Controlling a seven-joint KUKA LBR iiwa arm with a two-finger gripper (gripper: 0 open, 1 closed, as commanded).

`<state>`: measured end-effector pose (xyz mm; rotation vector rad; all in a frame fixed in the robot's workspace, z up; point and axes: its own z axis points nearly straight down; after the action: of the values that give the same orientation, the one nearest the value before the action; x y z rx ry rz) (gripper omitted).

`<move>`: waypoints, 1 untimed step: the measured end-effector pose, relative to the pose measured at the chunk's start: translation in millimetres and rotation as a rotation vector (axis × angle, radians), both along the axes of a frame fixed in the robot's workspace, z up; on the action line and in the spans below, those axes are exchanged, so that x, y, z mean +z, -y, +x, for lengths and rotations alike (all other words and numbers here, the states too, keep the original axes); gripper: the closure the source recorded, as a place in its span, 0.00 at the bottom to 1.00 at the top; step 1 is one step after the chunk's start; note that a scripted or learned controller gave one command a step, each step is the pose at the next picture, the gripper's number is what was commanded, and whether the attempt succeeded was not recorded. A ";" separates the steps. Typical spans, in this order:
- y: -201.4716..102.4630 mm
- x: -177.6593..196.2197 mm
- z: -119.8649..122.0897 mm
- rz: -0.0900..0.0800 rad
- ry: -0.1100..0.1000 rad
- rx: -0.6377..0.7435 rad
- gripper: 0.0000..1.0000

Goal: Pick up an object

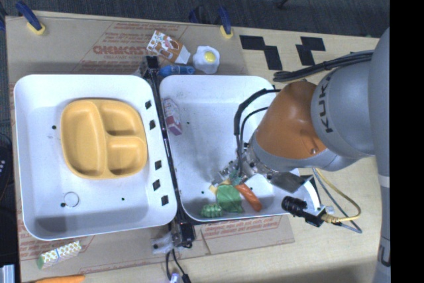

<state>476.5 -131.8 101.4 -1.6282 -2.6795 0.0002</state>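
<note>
While the arm [311,119] hangs low over the right bin [199,93], I read this pick as only at the reaching stage, with nothing lifted that I can see. At the bottom of the frame, in the lower part of that bin, lie the likely targets: a small dark green piece [212,211] by the near wall, a lighter green toy [229,196] just above it, and an orange carrot-like piece [250,197] touching its right side. The gripper [233,173] sits right above this cluster, at the lower middle, but I cannot tell how it is set. Farther up, a small carton [172,117] rests against the bin's left wall. Left of centre, the other bin [26,142] holds a yellow divided tray [103,138]. Closing on a piece and raising it remain.
</note>
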 end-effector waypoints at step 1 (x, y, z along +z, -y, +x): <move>0.0 0.0 0.0 0.000 0.000 0.000 0.00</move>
<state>476.5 -131.8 101.4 -1.6287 -2.6795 0.0003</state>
